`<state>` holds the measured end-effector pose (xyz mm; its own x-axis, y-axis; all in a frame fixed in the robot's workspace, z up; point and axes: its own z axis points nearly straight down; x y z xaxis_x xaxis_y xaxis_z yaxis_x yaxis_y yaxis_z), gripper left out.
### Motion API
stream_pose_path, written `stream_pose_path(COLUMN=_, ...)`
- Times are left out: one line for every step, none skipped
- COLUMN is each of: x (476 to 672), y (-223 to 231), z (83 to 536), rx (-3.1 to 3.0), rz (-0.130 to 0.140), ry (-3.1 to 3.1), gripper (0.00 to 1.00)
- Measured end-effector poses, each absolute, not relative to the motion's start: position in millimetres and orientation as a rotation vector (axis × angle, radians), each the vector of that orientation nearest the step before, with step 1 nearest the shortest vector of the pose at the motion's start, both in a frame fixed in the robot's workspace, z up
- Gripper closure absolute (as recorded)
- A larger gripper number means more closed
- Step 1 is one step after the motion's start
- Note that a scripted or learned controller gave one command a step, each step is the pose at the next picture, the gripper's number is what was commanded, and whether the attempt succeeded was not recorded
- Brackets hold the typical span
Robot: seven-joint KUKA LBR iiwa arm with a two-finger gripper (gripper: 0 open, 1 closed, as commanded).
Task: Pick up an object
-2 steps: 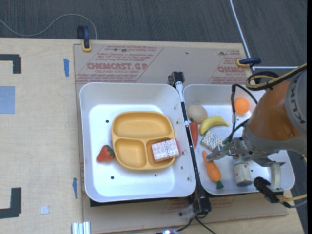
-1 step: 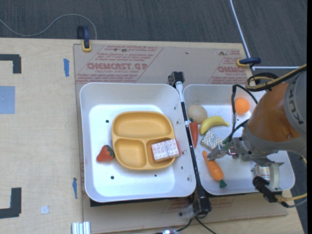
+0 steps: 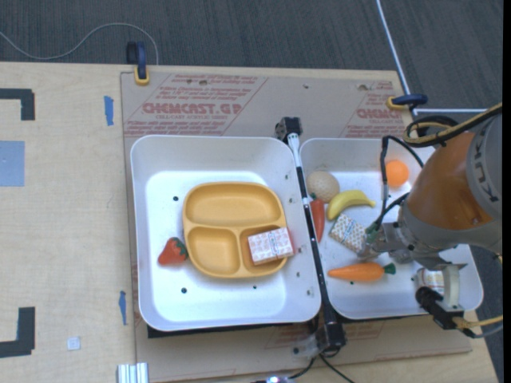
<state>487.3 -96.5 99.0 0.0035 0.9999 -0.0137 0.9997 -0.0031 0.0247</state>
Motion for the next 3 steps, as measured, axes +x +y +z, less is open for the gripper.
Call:
stream_pose_path(x=479.5, y=-93, z=105, rx=2.221, rz=-0.002, ry=2.223, gripper=1.00)
stream_pose_path(x=480.2, y=-19, z=183, rx=2.219, rz=-0.002, ry=2.226, gripper=1.00)
stream_pose_path(x=480.0, y=-19, z=183, rx=2.219, rz=-0.003, ry=2.226, gripper=0.00)
